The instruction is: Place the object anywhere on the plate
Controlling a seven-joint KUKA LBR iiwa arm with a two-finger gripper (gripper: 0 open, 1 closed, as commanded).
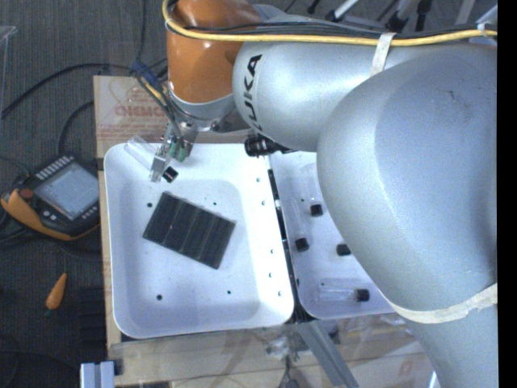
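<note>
- Hovering at the far left corner of the left bin (129, 297), the pincer (166, 166) stands just short of the dark ribbed plate (188, 230). The plate lies bare in that bin's middle, so the placing looks not yet done.
- Whether the pincer is clenched or released cannot be told. A clear sliver (139, 147) beside it may be the object.
- The arm (404, 176) hides much of the right bin (319, 231), where a clear vial (343, 292) and small black pieces (300, 243) lie.

Grey carpeted floor (48, 47) with black cables (36, 87), a control pendant (63, 194) and a small orange tool (55, 291).
</note>
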